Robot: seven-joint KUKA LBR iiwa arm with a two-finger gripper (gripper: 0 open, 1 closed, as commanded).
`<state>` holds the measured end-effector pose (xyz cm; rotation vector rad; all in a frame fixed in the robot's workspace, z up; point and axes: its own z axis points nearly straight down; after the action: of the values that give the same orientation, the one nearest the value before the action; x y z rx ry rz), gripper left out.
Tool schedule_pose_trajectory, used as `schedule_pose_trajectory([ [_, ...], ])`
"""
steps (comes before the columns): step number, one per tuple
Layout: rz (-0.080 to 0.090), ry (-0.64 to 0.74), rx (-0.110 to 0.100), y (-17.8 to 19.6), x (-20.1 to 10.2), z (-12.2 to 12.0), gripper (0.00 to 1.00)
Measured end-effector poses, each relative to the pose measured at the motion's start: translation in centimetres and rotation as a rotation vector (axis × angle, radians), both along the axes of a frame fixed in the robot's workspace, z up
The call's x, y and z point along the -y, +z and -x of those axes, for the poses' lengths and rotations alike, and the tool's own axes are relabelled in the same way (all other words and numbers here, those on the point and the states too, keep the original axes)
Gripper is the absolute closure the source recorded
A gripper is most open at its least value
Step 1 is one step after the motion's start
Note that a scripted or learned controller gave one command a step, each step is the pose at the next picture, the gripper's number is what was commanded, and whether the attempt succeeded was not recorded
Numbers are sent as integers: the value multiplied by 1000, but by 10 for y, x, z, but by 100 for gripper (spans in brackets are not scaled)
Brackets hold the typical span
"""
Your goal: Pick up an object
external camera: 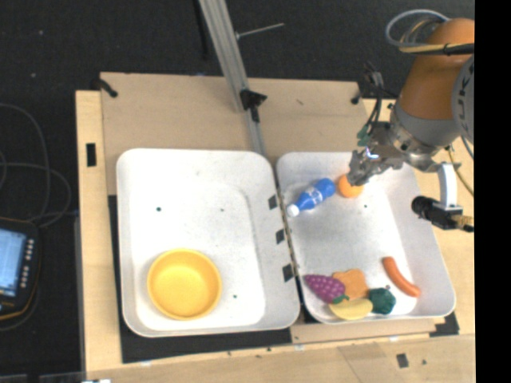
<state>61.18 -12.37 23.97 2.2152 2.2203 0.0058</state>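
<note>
My gripper [361, 168] hangs over the far part of the right bin [415, 238], right above a small orange ball [348, 187] that it touches or nearly touches. A blue bottle with a white cap [310, 196] lies just left of the ball, tilted toward the bin's left wall. Along the near edge of the right bin lie purple grapes [322, 286], an orange piece [351, 281], a yellow banana [351, 309], a dark green vegetable [382, 300] and an orange-red sausage [400, 276].
The left bin [192, 190] holds a yellow bowl [184, 283] at its near left. A grey metal post [227, 46] rises behind the bins, near the divide. Wooden bench surface surrounds both bins.
</note>
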Motion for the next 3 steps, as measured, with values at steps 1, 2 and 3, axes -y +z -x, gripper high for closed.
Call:
schedule_pose_trajectory([
  [1,1,1,1,54,1,-1,100],
  [2,-1,4,-5,43,-54,7,100],
  [3,-2,4,-5,44,-101,28,100],
])
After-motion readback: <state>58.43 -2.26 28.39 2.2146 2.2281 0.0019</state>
